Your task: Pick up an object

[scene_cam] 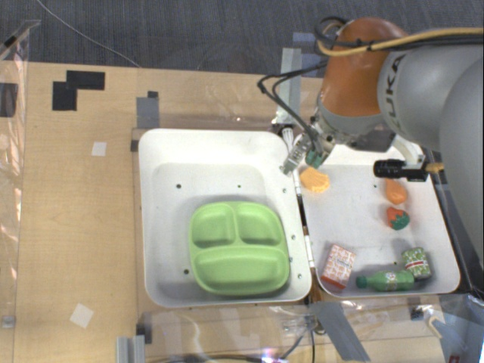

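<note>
- A yellow-orange piece point(314, 180) lies in the right bin point(363, 237), in the corner by the desk's far edge and the wall shared with the other bin.
- The claw point(306, 159) hangs just above that piece, over the same corner. Its two fingers stand apart with nothing between them.
- Along the right bin's outer side lie an orange lump point(397, 193) and, just nearer the desk's front edge, a red fruit point(398, 218) with a green top; the two are close but apart.
- At the right bin's front edge sit a red-and-white box point(338, 266), a green bottle point(387, 280) lying on its side, and a small can point(415, 262) by the bottle's cap end, in the outer front corner.
- The left bin point(174, 165) holds a green tray point(239, 248) with three compartments, set toward the bin's front edge and the shared wall.
</note>
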Robot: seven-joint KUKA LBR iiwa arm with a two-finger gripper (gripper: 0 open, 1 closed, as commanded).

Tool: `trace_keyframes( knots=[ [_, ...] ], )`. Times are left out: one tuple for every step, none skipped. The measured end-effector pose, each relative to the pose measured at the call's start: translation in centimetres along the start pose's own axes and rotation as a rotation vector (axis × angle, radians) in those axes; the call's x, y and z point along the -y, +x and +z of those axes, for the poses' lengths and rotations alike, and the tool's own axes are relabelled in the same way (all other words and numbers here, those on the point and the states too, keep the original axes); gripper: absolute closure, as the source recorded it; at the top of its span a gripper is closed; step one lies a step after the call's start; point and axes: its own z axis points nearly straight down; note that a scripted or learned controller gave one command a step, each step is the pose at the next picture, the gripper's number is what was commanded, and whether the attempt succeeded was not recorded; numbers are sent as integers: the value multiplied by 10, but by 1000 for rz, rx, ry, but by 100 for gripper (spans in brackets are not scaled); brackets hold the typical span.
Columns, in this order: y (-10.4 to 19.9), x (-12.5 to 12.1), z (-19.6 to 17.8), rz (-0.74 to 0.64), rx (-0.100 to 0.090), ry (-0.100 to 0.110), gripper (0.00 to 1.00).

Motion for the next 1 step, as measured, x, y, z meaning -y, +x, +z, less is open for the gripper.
trace_keyframes(
  knots=[
    [53,42,5,-525,-10,8,100]
  ],
)
